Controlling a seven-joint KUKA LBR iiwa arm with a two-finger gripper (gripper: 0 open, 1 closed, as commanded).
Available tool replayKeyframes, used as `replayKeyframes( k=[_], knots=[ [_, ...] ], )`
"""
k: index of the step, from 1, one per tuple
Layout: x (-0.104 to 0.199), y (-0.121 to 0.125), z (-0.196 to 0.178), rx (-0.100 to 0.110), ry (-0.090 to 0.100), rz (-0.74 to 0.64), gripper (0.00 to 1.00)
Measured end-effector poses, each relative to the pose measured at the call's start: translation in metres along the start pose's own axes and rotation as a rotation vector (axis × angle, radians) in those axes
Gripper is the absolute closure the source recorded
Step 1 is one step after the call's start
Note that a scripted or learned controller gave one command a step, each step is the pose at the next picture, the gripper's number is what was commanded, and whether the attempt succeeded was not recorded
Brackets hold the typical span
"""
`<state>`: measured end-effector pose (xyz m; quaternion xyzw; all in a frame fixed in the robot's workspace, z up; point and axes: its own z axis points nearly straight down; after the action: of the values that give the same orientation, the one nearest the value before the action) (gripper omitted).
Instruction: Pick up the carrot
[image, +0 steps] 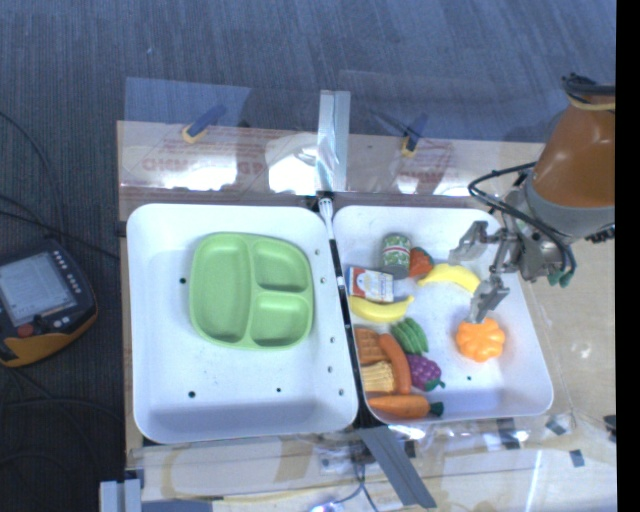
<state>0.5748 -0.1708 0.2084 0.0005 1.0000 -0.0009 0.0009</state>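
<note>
1. The carrot (398, 406) is a smooth orange toy, long and tapered, with a small green leafy tip at its right end. It lies flat along the near wall of the right bin (530, 385), at about 7 o'clock inside that bin.
2. Just above the carrot sit a ridged tan piece (375, 377), an orange sausage-like piece (397, 362) and a purple grape bunch (425, 371), all close together.
3. Farther up lie two bananas (381, 309), a red and white carton (372, 285), a green can (396, 248) and a small red and orange fruit (420, 263).
4. An orange pumpkin-shaped toy (480, 340) sits at 3 o'clock in the right bin, well apart from the carrot.
5. The pincer (485, 270) hangs above the pumpkin, its two fingers spread apart with nothing between them.
6. The left bin (160, 390) holds a light green divided plate (251, 290).
7. Both white bins rest side by side on a pale wooden table (580, 320), with clear plastic sheeting taped along the far edge.
8. Dark grey carpet (300, 40) surrounds the table; a handheld control pendant (42, 300) with a screen lies on it at 9 o'clock.
</note>
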Motion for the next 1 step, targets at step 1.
replayKeyframes(
  k=[1],
  knots=[
    [0.0552, -0.0355, 0.1096, -0.003, 0.008, 0.196, 0.00]
  ],
)
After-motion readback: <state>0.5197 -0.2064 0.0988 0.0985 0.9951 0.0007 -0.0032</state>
